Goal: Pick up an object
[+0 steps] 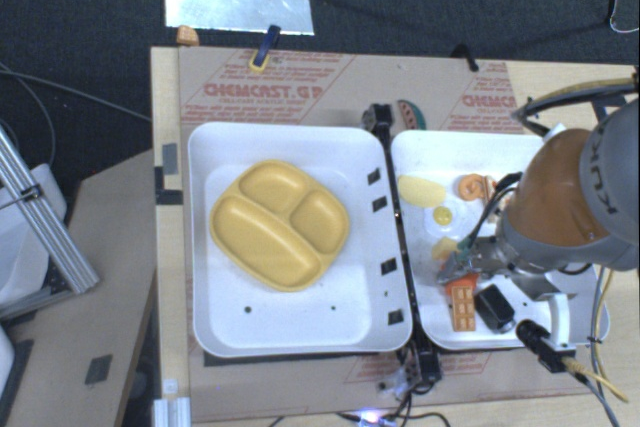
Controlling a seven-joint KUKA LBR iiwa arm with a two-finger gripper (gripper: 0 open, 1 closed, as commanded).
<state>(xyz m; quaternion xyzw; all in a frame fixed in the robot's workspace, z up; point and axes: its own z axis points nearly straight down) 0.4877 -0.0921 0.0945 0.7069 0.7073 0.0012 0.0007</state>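
**Arm down in the right bin, grip state unreadable**

Gripper (462,262) is low over the right bin (520,143), near its left wall toward the front edge. Can't tell whether it has anything. Orange waffle-like block (461,304) lies just below it, near the front-left corner. Pale yellow piece (421,189) and small orange item (474,186) sit toward the back-left. Left bin (215,320) carries a yellow divided plate (280,224), roughly centred.

arm (585,190) in from the right, grey link and orange band (545,195) stacked directly behind and above the gripper (462,260). wrist pitched steeply down, gripper at the low left end of the arm, its body mostly hidden under the wrist.
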